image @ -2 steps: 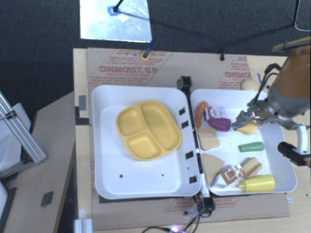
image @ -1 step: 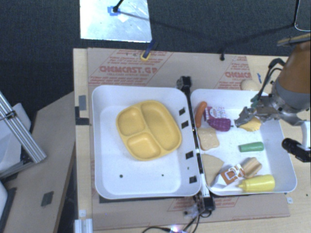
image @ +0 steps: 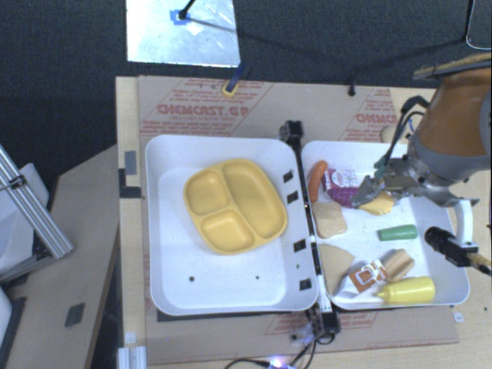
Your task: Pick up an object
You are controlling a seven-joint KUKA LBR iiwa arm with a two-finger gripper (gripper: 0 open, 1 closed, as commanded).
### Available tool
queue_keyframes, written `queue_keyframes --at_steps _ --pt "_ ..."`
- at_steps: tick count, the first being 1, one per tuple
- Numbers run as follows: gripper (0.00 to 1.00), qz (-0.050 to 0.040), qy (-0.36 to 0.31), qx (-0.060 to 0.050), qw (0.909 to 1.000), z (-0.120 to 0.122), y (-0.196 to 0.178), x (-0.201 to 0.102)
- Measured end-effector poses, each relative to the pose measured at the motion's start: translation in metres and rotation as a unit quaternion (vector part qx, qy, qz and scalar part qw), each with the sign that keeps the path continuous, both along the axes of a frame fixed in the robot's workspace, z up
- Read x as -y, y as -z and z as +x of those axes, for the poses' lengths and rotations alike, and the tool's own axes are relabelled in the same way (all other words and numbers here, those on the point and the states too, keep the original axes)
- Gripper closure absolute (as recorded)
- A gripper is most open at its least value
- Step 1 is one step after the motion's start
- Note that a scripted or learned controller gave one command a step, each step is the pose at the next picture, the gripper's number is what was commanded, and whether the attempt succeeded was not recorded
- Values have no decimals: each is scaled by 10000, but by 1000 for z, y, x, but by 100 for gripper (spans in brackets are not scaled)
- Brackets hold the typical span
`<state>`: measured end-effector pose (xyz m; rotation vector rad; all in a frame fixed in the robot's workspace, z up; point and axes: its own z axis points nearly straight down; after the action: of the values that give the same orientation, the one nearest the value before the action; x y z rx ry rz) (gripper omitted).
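My gripper (image: 370,191) hangs low over the upper middle of the right bin (image: 460,283). Its tip sits between a purple and white packet (image: 342,187) on its left and a yellow cheese-like wedge (image: 379,205) just below it. Whether it touches either one cannot be made out. Elsewhere in this bin lie an orange sausage (image: 316,179), a pale bread slice (image: 330,220), a green block (image: 397,233), a brown bread roll (image: 398,262), an orange and white packet (image: 366,277), a yellow mustard bottle (image: 406,289) and a tan flat piece (image: 336,258).
The left bin (image: 165,283) holds a yellow divided plate (image: 234,204). A black divider strip (image: 301,206) runs between the two bins. The grey arm with its orange band (image: 460,118) comes in from the right above the right bin's far corner.
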<state>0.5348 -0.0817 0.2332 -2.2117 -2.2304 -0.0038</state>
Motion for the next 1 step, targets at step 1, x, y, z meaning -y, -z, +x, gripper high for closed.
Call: queue_keyframes --at_steps 1 --pt "100 0 -7 0 10000 -2 -2 -48"
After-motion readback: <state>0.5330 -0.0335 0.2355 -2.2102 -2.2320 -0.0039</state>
